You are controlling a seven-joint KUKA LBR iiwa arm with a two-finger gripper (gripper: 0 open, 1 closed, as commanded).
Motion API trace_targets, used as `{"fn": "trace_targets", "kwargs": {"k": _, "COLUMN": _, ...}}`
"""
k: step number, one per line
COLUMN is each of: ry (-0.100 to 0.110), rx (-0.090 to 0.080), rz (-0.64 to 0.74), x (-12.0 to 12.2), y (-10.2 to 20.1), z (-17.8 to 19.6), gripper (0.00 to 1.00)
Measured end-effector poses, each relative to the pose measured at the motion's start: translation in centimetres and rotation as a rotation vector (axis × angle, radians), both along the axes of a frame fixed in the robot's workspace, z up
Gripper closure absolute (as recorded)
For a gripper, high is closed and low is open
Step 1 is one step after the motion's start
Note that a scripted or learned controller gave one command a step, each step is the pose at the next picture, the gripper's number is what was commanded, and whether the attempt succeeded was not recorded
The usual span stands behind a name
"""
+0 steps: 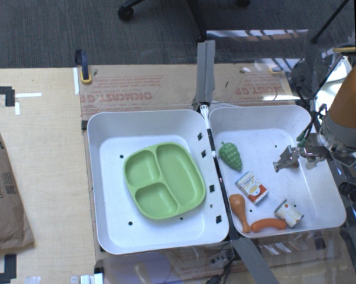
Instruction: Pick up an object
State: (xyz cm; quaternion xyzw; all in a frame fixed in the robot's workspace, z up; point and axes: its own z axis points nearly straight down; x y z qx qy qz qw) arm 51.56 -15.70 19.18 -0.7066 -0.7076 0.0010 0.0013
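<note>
The right bin (265, 121) holds a green bumpy toy fruit (230, 155) near its left wall. A small white and orange carton (251, 187) lies in the middle. An orange drumstick (240, 210), an orange sausage (268, 224) and a small white packet (289, 213) lie along the front. My gripper (286, 161) hangs over the right part of this bin, above bare floor. It is to the upper right of the carton and holds nothing that I can see.
The left bin (108, 171) holds a green divided plate (164, 180). A grey divider post (206, 72) stands behind the bins' shared wall. A brown paper bag (6, 193) lies on the bench at far left.
</note>
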Motion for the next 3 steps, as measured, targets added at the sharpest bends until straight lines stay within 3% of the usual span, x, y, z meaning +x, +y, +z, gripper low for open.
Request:
{"fn": "trace_targets", "kwargs": {"k": 1, "ry": -0.001, "rx": -0.001, "rz": 0.047, "x": 5.8, "y": -6.1, "z": -3.3, "gripper": 0.0}}
{"fn": "trace_targets", "kwargs": {"k": 2, "ry": -0.001, "rx": 0.01, "rz": 0.047, "x": 7.6, "y": -5.6, "z": -10.1, "gripper": 0.0}}
{"fn": "trace_targets", "kwargs": {"k": 3, "ry": -0.004, "rx": 0.003, "rz": 0.047, "x": 7.7, "y": -5.9, "z": -9.1, "gripper": 1.0}}
